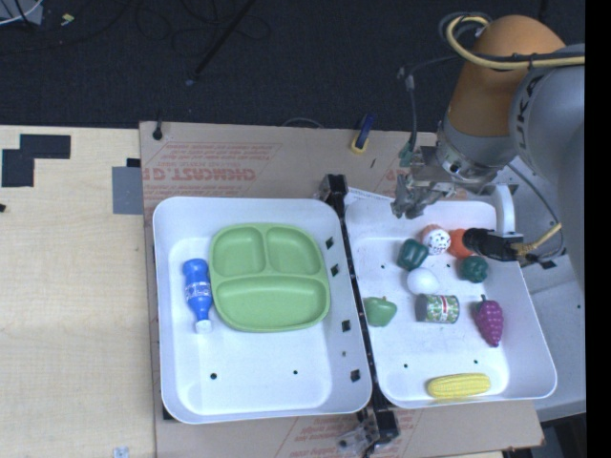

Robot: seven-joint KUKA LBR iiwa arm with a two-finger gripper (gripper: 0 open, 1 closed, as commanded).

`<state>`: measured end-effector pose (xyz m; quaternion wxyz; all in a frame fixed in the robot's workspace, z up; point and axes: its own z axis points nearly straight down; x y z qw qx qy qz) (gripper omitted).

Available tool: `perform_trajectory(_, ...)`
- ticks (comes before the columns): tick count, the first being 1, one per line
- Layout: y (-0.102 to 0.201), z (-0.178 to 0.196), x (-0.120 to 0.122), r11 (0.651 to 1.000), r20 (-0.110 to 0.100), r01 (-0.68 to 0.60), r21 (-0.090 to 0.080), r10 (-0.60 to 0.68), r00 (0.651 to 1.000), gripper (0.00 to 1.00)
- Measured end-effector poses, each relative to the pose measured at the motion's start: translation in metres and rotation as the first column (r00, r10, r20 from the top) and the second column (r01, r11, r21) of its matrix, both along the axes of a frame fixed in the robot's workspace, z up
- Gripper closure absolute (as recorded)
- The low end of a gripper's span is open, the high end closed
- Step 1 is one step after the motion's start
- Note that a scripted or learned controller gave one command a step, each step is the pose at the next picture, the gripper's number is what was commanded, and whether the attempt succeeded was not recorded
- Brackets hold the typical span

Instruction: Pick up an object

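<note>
White plastic forms two shallow bins side by side on a desk (76, 284) covered partly by cardboard. The left bin (181, 380) holds a green divided plate (269, 278) near its centre, and a blue bottle (198, 294) lies just left of the plate, cap toward the viewer.

The right bin (535, 370) holds a scatter of small toys. A dark green pepper (412, 253) sits near the upper middle, with a white dotted ball (437, 240) just to its right and an orange piece (460, 243) beyond that. Another dark green piece (473, 269) lies close by. A plain white ball (421, 281) rests below the pepper, touching or nearly touching a small can (438, 308) on its side. A light green pepper (380, 311) sits near the bin's left wall, purple grapes (489, 322) lie toward the right, and a yellow corn cob (458, 385) lies along the near edge.

From the right, the grey arm with its orange band (496, 74) reaches over the far edge of the right bin. The gripper (412, 201) hangs above the bin's far rim, beyond the toys; whether it is wide or narrow cannot be told, and no toy is seen in it.
</note>
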<state>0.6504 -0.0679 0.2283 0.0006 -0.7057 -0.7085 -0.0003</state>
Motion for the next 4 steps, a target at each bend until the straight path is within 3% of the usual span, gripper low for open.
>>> perform_trajectory(1,0.004,0.006,-0.018,1.0,-0.004,0.004,-0.001,-0.004,1.0,1.0)
perform_trajectory(2,0.008,-0.004,-0.001,1.0,-0.001,0.002,-0.002,-0.002,1.0,1.0)
perform_trajectory(4,-0.004,-0.006,-0.005,1.0,-0.003,0.002,-0.001,-0.002,1.0,1.0)
